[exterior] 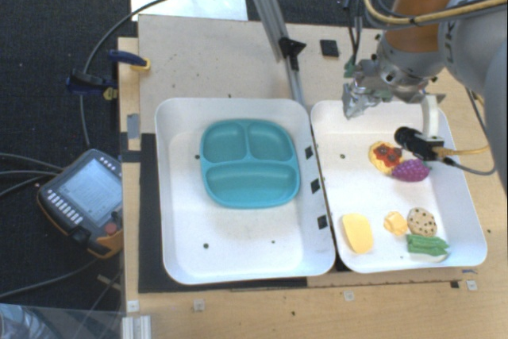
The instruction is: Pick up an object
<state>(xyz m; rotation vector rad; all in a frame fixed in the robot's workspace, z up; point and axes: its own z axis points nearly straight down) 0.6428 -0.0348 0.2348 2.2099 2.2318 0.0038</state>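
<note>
Pre-grasp: my gripper [359, 103] hovers over right bin [337, 194], jaw state unclear. Next: drop onto purple grapes [410, 170].

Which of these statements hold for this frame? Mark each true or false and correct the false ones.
1. The teal three-compartment plastic plate lies in the left white bin. True.
2. The pincer is over the left bin. False: it hangs above the far end of the right white bin.
3. The purple toy grape bunch lies on the teal plate. False: it lies in the right bin, beside the round red-and-yellow toy pizza piece.
4. The yellow toy wedge lies near the right bin's front edge. True.
5. The green toy vegetable lies just in front of the round speckled toy cookie. True.
</note>
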